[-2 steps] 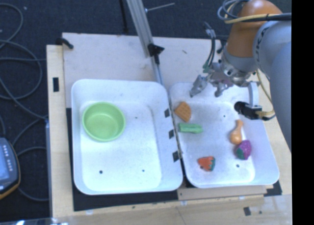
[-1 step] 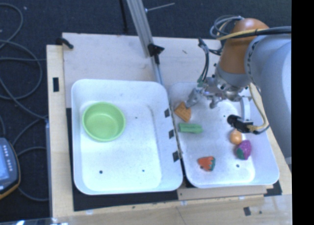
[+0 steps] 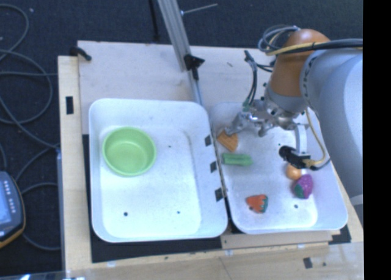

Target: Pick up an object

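On my left, a smooth round green bowl [image 3: 129,150] sits in the left bin [image 3: 153,211]. In the right bin [image 3: 275,221] I see an orange wedge [image 3: 228,142], with the hand [image 3: 234,127] touching it from above; I cannot tell its grip. Beside lie a green bar [image 3: 236,159], a red lump [image 3: 257,203] and a magenta piece [image 3: 303,186].

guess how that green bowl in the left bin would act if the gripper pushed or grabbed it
The green bowl looks like thin plastic, so probably light and stiff. It sits upright on a flat base, so a push would likely slide it across the smooth left bin rather than tip it. Its rim seems the likeliest grip.
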You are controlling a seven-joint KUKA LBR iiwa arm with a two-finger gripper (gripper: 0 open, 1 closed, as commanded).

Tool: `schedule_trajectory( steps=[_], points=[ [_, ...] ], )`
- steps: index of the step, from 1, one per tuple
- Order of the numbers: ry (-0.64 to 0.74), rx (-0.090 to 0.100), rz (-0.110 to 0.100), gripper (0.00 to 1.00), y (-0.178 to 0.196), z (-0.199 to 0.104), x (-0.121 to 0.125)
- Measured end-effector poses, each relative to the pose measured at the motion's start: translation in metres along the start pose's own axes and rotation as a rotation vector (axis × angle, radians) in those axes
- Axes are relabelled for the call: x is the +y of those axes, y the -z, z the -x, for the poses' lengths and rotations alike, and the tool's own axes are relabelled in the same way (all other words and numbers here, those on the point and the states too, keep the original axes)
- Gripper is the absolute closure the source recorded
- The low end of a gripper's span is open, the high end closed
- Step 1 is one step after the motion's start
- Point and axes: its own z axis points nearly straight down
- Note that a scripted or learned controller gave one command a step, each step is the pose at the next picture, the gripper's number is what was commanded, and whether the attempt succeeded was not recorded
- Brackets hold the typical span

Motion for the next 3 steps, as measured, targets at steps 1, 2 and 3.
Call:
schedule_trajectory(
  steps=[1,2,3],
  points=[
    [-0.001,0.0,0.007,1.0,0.014,0.001,0.002],
    [0.006,0.002,0.002,1.0,0.074,-0.007,0.008],
    [0.007,0.001,0.001,1.0,0.123,-0.005,0.01]
  ],
)
